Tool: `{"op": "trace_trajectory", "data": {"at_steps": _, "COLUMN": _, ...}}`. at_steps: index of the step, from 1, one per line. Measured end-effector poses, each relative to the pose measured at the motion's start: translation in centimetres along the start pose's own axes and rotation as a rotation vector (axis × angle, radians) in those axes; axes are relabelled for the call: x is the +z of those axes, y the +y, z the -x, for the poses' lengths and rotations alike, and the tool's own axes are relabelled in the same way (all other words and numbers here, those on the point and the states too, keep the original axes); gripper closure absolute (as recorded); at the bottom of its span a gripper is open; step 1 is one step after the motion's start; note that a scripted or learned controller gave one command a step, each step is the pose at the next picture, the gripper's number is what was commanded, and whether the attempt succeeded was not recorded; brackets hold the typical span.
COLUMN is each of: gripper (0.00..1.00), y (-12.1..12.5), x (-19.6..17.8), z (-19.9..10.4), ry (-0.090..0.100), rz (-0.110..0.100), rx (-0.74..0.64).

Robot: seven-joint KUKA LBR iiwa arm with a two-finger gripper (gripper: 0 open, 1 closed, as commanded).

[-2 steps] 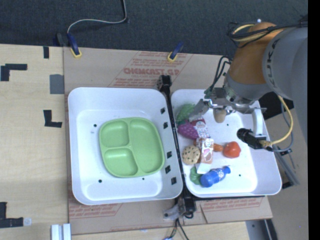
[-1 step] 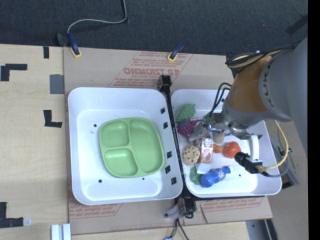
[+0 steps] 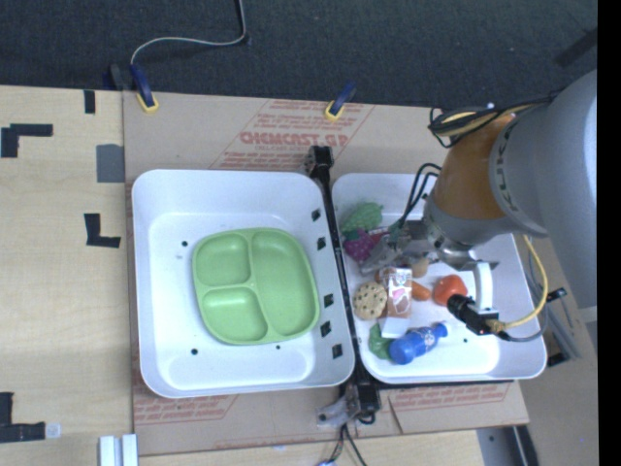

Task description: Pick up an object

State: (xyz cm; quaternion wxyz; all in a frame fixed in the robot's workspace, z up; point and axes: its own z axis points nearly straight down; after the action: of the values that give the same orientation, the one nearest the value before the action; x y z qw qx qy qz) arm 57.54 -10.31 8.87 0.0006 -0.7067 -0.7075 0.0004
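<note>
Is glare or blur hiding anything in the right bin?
Camera view: even lighting, no strong glare on the right bin; soft overall focus blurs the small items; the arm covers the gripper area, so the purple grapes and cookie read clearly, the fingers don't.

Robot lab: clamped cardboard (image 3: 291, 134) bench, two white bins (image 3: 155, 260), cables (image 3: 194, 39).

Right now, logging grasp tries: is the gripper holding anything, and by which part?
Cannot be told: the gripper sits low among the toys in the right bin, its tips hidden.
</note>
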Motion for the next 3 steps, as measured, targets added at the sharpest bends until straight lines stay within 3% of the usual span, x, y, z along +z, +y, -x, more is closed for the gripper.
{"op": "trace_trajectory", "data": {"at_steps": 2, "gripper": 0.0, "y": -0.54, "x": 0.19, "z": -0.15, "ry": -0.003, "rz": 0.009, "rx": 0.0}}
{"op": "trace_trajectory", "data": {"at_steps": 3, "gripper": 1.0, "y": -0.57, "x": -0.74, "z": -0.13, "ry": -0.003, "rz": 0.007, "rx": 0.0}}
